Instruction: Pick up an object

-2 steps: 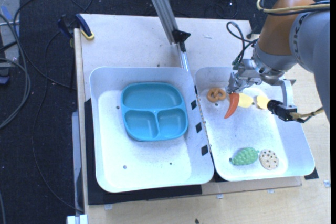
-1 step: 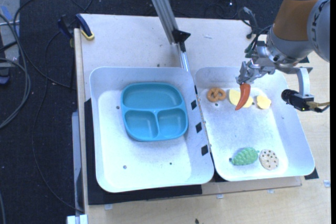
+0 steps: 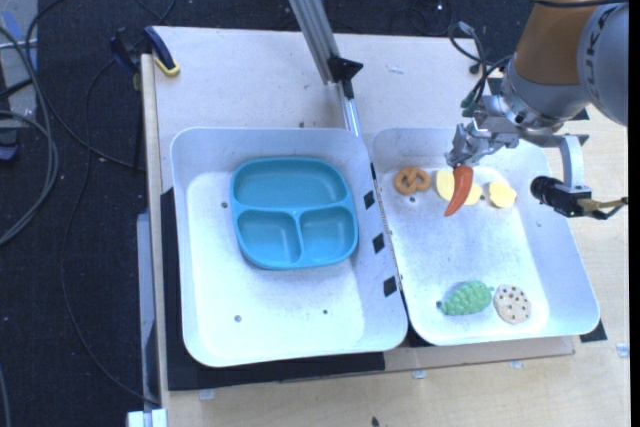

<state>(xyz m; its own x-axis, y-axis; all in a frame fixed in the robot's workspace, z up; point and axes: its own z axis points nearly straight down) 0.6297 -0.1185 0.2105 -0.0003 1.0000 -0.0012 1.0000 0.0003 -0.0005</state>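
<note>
Red pepper [image 3: 457,192] hung upright over the far half of the right bin [image 3: 572,287], its top end pinched between the closed fingers of the gripper [image 3: 464,158], its pointed tip aimed down at the bin floor.

Nearest the camera, along the front of that same bin: lay a green knobbly bunch [image 3: 466,298] and, just beside it on the right, a round speckled cookie [image 3: 512,304], the two close but apart. Well apart from the pepper, both of them.

Farther back, in the left bin [image 3: 200,320]: sat a blue divided tray [image 3: 295,212] with three compartments, flat on the white floor.

Level with the pepper, on the floor of the right bin: rested a brown pretzel [image 3: 411,180] to the left, a pale yellow piece [image 3: 444,185] partly hidden behind the pepper, and a second yellow piece [image 3: 501,196] to the right.

Above the gripper: reached in from the right the grey arm [image 3: 590,65], orange band [image 3: 565,10] over the wrist.

Beyond the bins: showed bare bench [image 3: 250,70], a slanted metal strut [image 3: 305,0] ending at the gap between the bins, and a yellow-tipped clamp [image 3: 160,55] at the far left corner. Farthest off, trailed black cables [image 3: 80,5] across dark floor.
</note>
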